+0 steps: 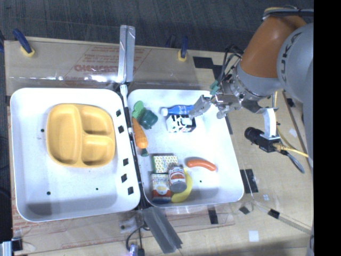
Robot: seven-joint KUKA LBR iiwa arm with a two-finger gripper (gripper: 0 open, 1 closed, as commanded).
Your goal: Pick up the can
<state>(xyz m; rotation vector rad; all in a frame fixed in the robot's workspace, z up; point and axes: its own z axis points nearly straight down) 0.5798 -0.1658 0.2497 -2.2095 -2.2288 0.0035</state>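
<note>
Where the arm (277, 41) reaches in from the right, the claw (201, 106) hangs over the upper part of the right bin (226, 143), near its far right corner. Whether it is released or clenched cannot be told; nothing is visibly gripped.

Just left of the claw tip: a blue object (177, 110) lying flat, and right below that a black-and-white patterned item (180, 124), touching or nearly so.

Further left, against the wall between the bins: a green object (145, 116), with a carrot (139, 134) lying lengthwise just below it, along that wall.

The can (177, 178) stands upright in the near part of the right bin, well apart from the claw. It has a red label and a pale lid. A banana (185, 191) curves around its right and near side, touching it. A small box (160, 186) sits just left of the can, and a second printed box (163, 161) lies just above it. An orange-red sausage-shaped item (201, 165) lies to the upper right of the can, near but apart.

Left bin (32, 191): holds a yellow divided plate (81, 134) in its upper half.

Both bins sit on the tabletop (287, 196); blue clamps (23, 43) at its far edge.
</note>
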